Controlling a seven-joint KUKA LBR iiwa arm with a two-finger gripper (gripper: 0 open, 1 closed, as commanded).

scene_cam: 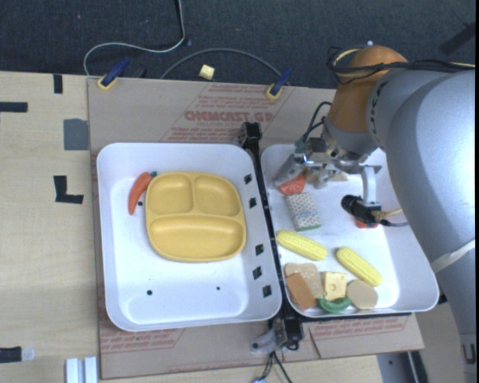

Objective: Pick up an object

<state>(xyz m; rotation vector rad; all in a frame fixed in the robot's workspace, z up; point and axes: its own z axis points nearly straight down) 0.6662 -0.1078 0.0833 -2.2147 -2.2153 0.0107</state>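
Pincer (297,174) just above red obj (292,187).

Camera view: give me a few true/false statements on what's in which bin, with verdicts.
1. The yellow divided plate lies in the left bin. True.
2. The toy carrot lies in the right bin. False: it lies in the left bin, beside the plate's left edge.
3. Two corn cobs lie in the right bin. True.
4. The corn cobs sit on the plate. False: the plate's compartments hold nothing; both cobs lie on the right bin's floor.
5. The pincer is over the right bin's far end, near a red item. True.
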